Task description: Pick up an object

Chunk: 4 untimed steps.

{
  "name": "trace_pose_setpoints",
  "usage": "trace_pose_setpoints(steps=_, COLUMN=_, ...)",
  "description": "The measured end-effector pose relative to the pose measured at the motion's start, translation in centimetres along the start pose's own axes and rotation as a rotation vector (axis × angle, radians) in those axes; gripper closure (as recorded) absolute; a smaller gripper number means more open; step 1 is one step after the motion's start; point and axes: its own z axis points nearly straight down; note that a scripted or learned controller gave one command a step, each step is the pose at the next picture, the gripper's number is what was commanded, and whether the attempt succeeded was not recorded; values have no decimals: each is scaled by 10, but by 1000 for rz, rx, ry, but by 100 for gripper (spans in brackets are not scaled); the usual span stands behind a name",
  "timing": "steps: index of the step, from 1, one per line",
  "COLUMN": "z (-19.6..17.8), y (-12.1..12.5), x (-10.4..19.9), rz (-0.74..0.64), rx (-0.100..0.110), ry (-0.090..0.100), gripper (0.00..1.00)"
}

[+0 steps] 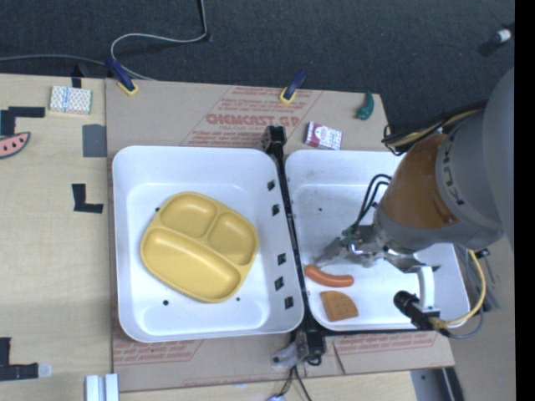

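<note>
1. Nearest the camera, at the front of the right bin (468,295): a brown toast-like piece (338,307), lying flat just behind the front wall.
2. Just behind it and nearly touching, the orange sausage (328,278). I'd take it as the likely pick target. Its long axis runs roughly left-right across the view, tilted slightly down to the right.
3. Gripper (349,248) sits just behind and a little right of the sausage, low over the bin floor. The sausage lies toward the camera side of the tips, not between them.
4. Jaw state: I cannot tell; the tips are small and blurred against wrist hardware. Nothing is visibly held.
5. My read: the next move needs a short shift toward the front wall, with the closing direction across the sausage's short axis.
6. Arm pose: it comes in from the right, orange band above the wrist, wrist pitched down and leftward into the bin.
7. Left bin (134,170) holds a yellow divided tray (199,246), well apart from the gripper.
</note>
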Motion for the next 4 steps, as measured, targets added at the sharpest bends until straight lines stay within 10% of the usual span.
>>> trace_pose_setpoints(steps=2, z=1, y=109, x=5, rz=-1, rx=3, ry=1, gripper=0)
trace_pose_setpoints(steps=4, z=0, y=30, x=4, rz=0, rx=0, ry=0, gripper=0)
